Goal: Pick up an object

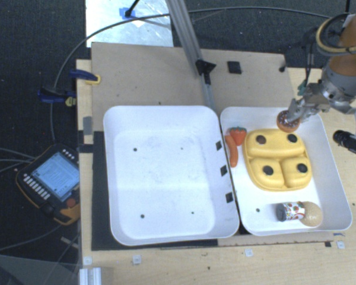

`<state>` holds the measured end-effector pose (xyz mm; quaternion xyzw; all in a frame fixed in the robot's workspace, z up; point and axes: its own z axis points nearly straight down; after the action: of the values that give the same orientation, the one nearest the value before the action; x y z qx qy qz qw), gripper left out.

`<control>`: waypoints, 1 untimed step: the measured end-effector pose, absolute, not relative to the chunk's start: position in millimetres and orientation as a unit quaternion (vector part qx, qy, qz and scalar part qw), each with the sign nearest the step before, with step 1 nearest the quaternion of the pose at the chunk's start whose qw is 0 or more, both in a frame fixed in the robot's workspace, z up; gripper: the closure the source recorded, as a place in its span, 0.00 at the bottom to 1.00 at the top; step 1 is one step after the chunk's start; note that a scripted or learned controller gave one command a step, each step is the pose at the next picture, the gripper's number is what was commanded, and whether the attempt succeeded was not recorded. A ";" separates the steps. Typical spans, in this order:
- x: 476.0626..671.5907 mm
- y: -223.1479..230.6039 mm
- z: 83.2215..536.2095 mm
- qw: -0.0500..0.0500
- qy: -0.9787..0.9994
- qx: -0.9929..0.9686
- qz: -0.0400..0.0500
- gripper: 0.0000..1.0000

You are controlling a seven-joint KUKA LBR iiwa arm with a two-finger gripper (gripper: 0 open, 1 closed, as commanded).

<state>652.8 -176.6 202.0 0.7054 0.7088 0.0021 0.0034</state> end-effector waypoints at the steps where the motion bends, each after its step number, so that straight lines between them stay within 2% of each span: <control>1: 653.1 -170.0 265.6 0.004 0.709 0.705 0.003 1.00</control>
<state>653.1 -170.0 265.6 0.7047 0.7094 0.0027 0.0041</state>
